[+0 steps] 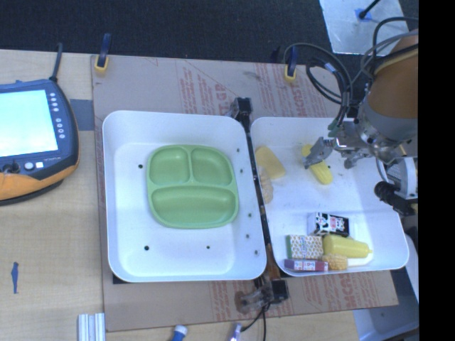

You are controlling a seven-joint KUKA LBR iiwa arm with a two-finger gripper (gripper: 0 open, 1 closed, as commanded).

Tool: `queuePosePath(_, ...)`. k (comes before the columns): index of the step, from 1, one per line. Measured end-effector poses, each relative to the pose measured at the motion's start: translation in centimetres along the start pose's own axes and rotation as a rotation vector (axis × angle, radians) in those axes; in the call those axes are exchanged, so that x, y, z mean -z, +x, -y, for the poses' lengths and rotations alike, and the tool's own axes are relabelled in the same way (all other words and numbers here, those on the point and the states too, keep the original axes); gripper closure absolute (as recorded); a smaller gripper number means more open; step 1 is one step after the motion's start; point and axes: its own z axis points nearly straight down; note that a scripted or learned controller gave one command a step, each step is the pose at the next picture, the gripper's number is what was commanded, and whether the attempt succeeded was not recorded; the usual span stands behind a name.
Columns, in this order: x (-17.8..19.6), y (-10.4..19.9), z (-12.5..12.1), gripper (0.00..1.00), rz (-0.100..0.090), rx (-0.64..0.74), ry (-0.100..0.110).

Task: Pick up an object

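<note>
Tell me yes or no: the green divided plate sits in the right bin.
No, the green divided plate lies in the left bin, not the right bin.

No writing can be read with any certainty. Faint red print runs along the brown cardboard sheet under the bins, too blurred to make out. The small black-and-white packet and the patterned box bear markings too small to tell.

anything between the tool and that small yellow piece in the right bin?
Nothing visible. The tool is in the right bin right by the small yellow piece, with bare bin floor around them. The pale yellow item lies off to the side, apart.
</note>
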Motion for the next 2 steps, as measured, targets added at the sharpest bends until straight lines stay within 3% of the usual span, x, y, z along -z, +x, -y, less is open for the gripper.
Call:
queuePosePath(1,-10.0,-2.5,0.1,0.00,0.002,-0.002,0.004)
queuePosePath(2,-7.8,-5.7,-7.7,0.00,0.001,-0.002,-0.003)
